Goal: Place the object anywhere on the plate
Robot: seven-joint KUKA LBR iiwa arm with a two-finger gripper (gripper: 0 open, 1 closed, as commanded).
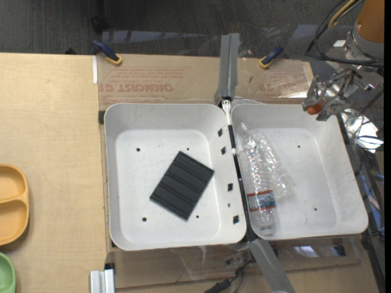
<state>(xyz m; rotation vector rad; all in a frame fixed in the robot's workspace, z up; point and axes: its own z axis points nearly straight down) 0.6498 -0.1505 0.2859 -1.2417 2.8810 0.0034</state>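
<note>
**While the gripper waits at the right bin's far corner, nothing lies on a plate**

While the arm (371, 17) reaches in from the upper right, its gripper (324, 99) hangs over the far right corner of the right bin (339, 182); whether its fingers are apart or together cannot be told, and nothing is visibly between them. A crushed clear plastic bottle (261, 174) lies lengthwise along the right bin's left side, cap end toward the near rim, well apart from the gripper. A black ribbed rectangular plate (182, 185) lies flat and turned at a slant in the middle of the left bin (122, 182). An orange divided tray (12, 203) sits on the wooden bench (49, 115) at the left edge, and a green dish (5, 274) sits just below it.
</note>
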